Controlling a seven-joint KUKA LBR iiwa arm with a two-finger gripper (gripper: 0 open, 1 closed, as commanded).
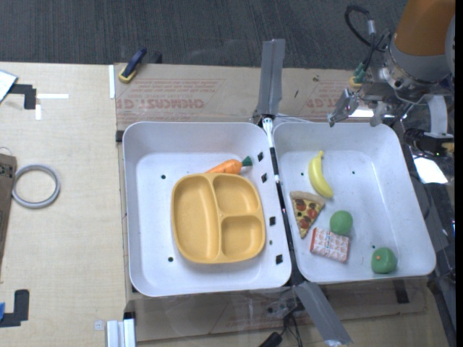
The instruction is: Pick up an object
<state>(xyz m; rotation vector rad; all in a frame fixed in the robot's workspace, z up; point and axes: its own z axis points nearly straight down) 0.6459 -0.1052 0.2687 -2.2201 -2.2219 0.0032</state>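
The right bin (405, 194) holds a yellow banana (320, 173), a pizza slice (307, 212), a green ball (341, 221), a red and white packet (330, 244) and a green fruit (383, 260). My gripper (357, 114) hangs over the back rim of the right bin, up and to the right of the banana. Its two fingers are spread and it is open, with nothing between them. The left bin (145, 215) holds a yellow divided plate (217, 217) and an orange carrot (226, 167) just behind the plate.
A grey divider post (272, 78) stands behind the seam between the bins. A roll of tape (33, 186) lies on the bench at far left. A blue and yellow tool (132, 63) lies behind the left bin. Cables run near the arm at top right.
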